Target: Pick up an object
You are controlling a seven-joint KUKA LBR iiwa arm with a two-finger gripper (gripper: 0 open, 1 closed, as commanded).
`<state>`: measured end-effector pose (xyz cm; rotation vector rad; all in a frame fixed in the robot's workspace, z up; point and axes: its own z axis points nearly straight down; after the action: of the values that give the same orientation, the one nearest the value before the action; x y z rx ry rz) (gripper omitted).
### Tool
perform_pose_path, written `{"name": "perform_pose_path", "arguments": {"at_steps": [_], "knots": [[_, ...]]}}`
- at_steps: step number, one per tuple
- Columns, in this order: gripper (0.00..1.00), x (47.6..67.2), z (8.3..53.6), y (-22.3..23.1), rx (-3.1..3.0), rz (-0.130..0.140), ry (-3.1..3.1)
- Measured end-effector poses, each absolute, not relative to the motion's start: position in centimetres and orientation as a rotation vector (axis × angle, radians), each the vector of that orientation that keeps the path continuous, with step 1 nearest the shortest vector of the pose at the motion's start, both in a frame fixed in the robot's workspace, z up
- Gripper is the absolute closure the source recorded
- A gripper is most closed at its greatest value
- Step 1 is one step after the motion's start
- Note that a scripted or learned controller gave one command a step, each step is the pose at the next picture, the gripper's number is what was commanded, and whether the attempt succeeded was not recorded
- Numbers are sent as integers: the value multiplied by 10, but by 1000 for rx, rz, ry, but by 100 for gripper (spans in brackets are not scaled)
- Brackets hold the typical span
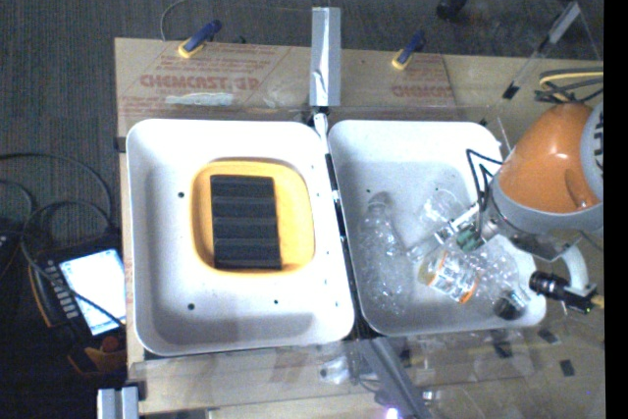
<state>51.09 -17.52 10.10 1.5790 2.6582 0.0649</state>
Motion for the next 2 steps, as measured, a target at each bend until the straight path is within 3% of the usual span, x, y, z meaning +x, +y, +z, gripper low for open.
{"name": "perform_pose_path", "arguments": {"at_steps": [1, 2], "knots": [[0, 505, 101, -168, 1736, 49, 2562], [100, 507, 110, -165, 1733, 56, 2563]]}}
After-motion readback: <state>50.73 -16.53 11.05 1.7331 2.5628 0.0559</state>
